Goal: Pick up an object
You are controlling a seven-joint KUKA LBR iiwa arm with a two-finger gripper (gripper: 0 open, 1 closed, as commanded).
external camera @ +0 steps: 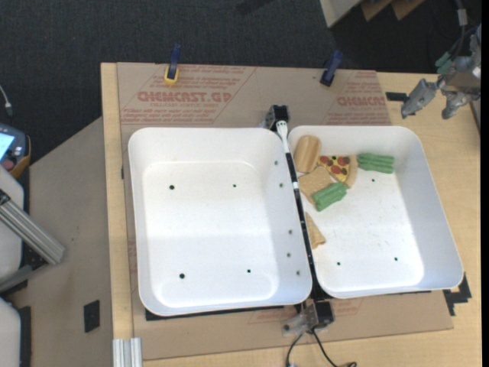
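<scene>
The right bin (428,205) holds several toy foods in its far left part: a tan bread roll (306,153), a pizza slice (338,167), a green piece (376,162), a second green piece (329,196) lying on a flat tan slice (312,182), and a tan wedge (315,235) against the left wall. My gripper (428,110) hangs beyond the bin's far right corner, over the bench. It is open, with nothing between its fingers, and well apart from all the foods.
The left bin (145,205) sits beside the right one, joined along a black strip (294,197). Two clamps (173,71) (331,69) hold the cardboard base at the back. Cables trail from the front edge (309,323).
</scene>
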